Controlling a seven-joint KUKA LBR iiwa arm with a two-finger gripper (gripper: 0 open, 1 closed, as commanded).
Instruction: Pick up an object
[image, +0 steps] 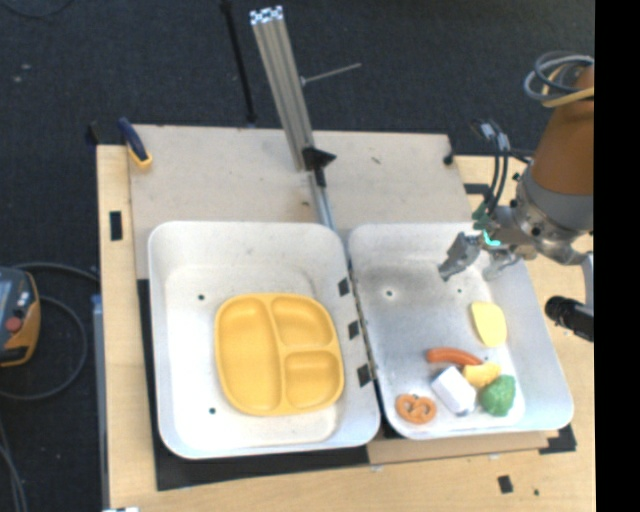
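My gripper hangs over the upper part of the right bin, its two fingers spread apart with nothing between them. Below it lies a pale yellow slice. Further down sit a red-orange sausage, a white block, a small yellow piece, a green broccoli-like piece and an orange pretzel. The gripper is well above and apart from all of them.
The left bin holds a yellow divided plate. A metal pole rises behind the bins. A blue-and-yellow clamp sits at the bench's far left corner. The arm's orange band is at the right.
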